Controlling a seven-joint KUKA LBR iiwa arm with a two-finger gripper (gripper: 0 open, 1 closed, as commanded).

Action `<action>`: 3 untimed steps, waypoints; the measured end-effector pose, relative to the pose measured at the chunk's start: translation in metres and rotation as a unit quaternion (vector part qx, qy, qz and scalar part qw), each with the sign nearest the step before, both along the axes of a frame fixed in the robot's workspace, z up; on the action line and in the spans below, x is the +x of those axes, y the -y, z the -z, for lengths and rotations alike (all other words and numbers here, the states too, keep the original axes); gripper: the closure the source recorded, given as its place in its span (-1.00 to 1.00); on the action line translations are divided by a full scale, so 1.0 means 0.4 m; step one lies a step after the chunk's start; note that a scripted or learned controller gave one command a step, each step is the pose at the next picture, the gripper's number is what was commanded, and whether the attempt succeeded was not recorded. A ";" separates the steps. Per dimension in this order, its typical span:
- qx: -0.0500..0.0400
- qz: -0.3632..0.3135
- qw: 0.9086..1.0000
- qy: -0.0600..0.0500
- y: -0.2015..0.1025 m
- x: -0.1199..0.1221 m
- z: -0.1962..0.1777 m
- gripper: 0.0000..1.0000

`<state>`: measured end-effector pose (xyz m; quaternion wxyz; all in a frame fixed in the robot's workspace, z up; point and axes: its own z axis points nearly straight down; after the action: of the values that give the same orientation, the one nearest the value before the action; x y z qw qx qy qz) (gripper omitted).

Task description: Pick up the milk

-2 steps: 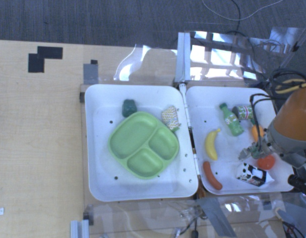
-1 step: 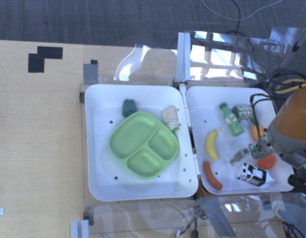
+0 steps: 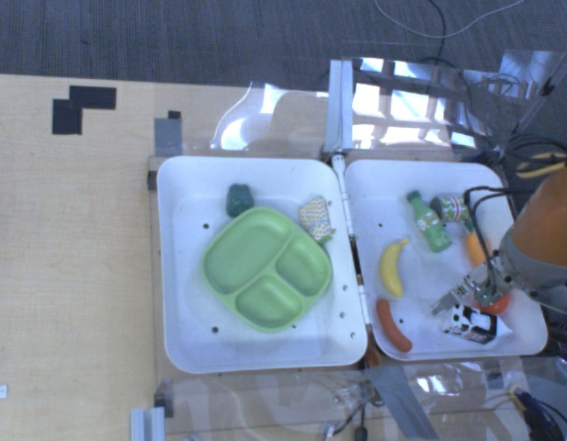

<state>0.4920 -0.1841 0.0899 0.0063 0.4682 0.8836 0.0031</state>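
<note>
- One milk carton (image 3: 473, 322) lies near the right bin's (image 3: 531, 343) front-right corner.
- One tool (image 3: 469, 294) just above it — grip state cannot be told.
- One banana (image 3: 391, 266), one sausage (image 3: 393, 325) lie left — open floor between.

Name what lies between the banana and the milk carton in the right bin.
Bare white bin floor separates the banana from the milk carton, seen in the camera view.

No text, label, brand, number or sign is clear enough to read.
</note>
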 end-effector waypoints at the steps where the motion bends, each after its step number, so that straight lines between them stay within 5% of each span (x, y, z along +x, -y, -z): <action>1: 0.000 0.034 0.999 0.001 -0.056 0.139 0.000 -1.00; 2: -0.002 0.000 1.000 0.002 -0.062 0.119 -0.001 -1.00; 3: -0.003 0.018 1.000 -0.001 0.061 -0.004 0.000 -1.00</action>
<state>0.4902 -0.2085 0.0899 0.0069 0.4839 0.8751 0.0002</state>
